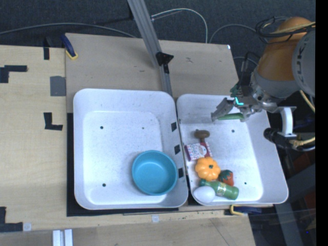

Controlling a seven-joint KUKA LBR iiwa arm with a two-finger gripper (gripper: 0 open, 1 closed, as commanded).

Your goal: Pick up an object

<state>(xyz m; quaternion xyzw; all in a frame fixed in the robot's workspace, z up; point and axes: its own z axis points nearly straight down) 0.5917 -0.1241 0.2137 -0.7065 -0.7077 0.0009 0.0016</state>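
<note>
Red-and-white packet (197,150) — print unreadable — beside pumpkin (207,167)

Two white bins, faintly speckled: left bin (102,111) with a blue bowl (154,171); right bin (256,152) with an orange pumpkin (207,167), a green bottle (221,189), a white egg-shaped object (205,194), a red-and-white packet (197,150), a small brown item (201,134) and a red piece (227,177). Grey gripper (221,115) with a teal-lit spot and green on one finger, below an orange band on the grey arm (279,55). Light wood-toned bench (31,137) with black tape marks, over dark blue-grey flooring (51,9).
</note>
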